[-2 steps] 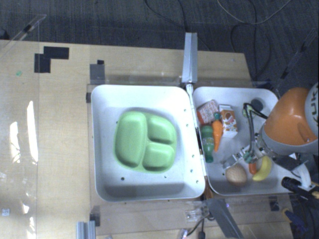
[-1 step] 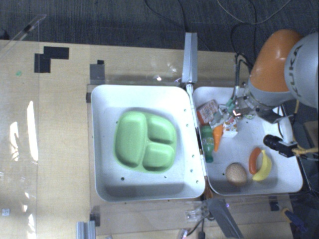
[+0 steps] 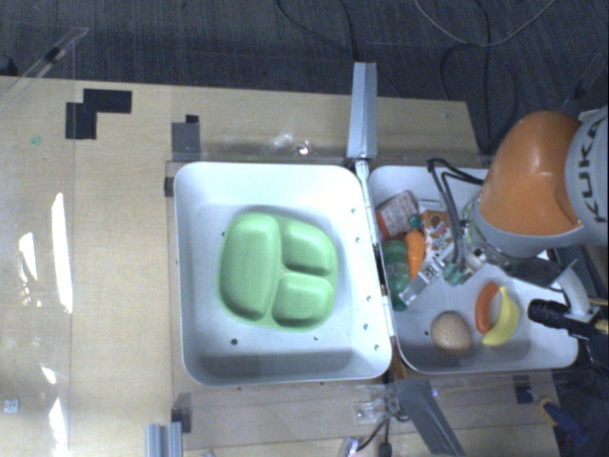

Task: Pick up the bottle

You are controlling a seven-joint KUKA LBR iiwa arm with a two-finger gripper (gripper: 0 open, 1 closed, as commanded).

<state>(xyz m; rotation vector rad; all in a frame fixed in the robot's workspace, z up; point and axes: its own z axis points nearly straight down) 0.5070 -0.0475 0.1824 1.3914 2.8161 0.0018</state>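
Camera view has my gripper low in the right bin, among the clutter near its left wall. I cannot tell how my grip stands. Taking the orange carrot as marker: the green bottle lies just left of it against the wall, a red packet above, a brown potato below, a banana lower right.

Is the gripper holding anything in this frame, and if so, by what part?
Cannot be told. The gripper is low in the right bin, next to the bottle and the carrot, but the clutter there is too small and blurred to show any hold.
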